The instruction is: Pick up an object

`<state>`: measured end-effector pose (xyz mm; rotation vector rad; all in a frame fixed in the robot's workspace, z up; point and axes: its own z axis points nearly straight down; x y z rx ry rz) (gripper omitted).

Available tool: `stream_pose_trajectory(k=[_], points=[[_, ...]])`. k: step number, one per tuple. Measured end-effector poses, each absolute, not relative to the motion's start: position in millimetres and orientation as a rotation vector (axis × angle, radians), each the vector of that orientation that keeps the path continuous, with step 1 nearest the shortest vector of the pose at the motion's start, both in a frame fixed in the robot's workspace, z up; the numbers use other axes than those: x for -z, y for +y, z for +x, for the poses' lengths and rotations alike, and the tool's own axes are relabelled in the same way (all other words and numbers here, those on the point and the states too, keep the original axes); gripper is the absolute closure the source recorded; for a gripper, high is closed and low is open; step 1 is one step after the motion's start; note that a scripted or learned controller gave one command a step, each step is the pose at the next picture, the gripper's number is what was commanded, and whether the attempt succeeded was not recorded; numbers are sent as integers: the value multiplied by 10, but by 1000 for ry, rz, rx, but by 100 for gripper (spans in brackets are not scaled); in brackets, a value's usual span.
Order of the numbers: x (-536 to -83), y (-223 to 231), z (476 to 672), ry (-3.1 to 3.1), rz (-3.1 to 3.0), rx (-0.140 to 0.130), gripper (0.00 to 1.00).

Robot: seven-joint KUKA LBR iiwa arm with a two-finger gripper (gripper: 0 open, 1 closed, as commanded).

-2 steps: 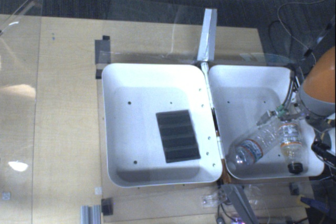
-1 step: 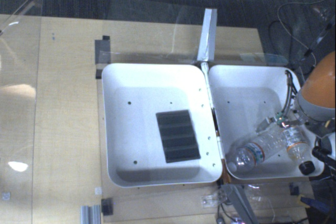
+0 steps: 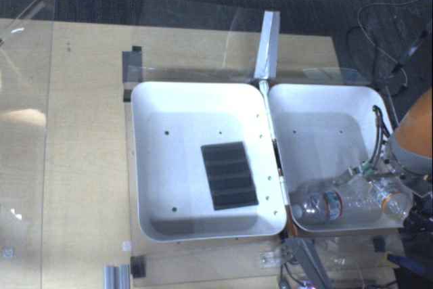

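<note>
A clear plastic bottle (image 3: 342,203) lies on its side along the front wall of the right bin (image 3: 318,118). A black ribbed rectangular pad (image 3: 230,176) lies flat in the middle of the left bin (image 3: 155,145). The arm comes in at the right edge, its orange band (image 3: 418,128) over the right bin's rim. The gripper (image 3: 364,172) hangs low at the bin's right side, just above the bottle's right half. Its tip is small and partly lost against the clear plastic.
A grey upright post (image 3: 267,44) stands behind the seam between the two bins. Cables (image 3: 379,125) run along the right bin's right wall. Black brackets and clamps sit at the bench's front edge (image 3: 304,260).
</note>
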<state>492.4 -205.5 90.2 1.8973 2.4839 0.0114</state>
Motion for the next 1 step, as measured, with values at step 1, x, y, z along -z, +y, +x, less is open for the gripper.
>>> stream_pose_trajectory(k=[1], points=[[-909, -1013, 4933, 2757, 1465, -12, 0]])
